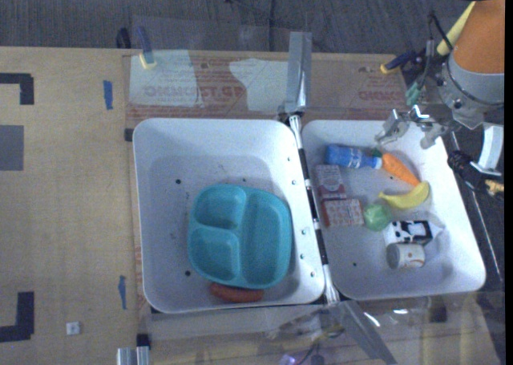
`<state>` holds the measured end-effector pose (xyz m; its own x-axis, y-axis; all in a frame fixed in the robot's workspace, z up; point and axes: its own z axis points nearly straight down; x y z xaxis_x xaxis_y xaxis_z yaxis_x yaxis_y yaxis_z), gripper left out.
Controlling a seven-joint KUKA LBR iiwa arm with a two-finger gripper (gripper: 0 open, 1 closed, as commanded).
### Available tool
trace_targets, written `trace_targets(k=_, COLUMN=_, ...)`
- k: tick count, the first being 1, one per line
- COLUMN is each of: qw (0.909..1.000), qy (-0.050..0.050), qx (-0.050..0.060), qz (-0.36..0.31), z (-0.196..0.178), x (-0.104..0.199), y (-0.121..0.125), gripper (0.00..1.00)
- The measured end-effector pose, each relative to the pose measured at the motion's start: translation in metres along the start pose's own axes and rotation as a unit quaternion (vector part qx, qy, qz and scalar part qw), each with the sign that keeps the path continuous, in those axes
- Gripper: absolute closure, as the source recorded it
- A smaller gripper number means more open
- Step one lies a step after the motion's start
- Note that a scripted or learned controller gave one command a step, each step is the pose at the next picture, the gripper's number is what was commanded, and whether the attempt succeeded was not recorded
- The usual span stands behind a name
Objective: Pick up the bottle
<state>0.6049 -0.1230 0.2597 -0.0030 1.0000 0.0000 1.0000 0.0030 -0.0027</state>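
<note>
Camera view: gripper [407, 125] hovers over the right bin's [457, 267] far edge, and whether it is clenched or released cannot be told.

Blue bottle [352, 157] lies on its side just left of and below the gripper, its neck beside an orange carrot [399, 168]. Further below the gripper sit a banana [407, 195], a green fruit [376, 216], two snack packets [336, 197], a black-and-white object [411, 232] and a cup [405, 255]. Well to the gripper's left, the left bin [160, 155] holds a teal divided tray [240, 236] and a red sausage [236, 293].
</note>
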Motion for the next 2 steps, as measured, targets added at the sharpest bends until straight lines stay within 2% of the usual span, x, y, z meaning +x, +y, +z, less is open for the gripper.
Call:
trace_targets(k=1, qw=0.9980, qy=-0.001, qx=-0.007, qz=-0.063, z=0.157, x=0.023, y=0.023, gripper=0.00)
trace_targets(k=2, qw=0.9998, qy=0.011, qx=0.017, qz=0.004, z=0.167, x=-0.029, y=0.060, gripper=0.00)
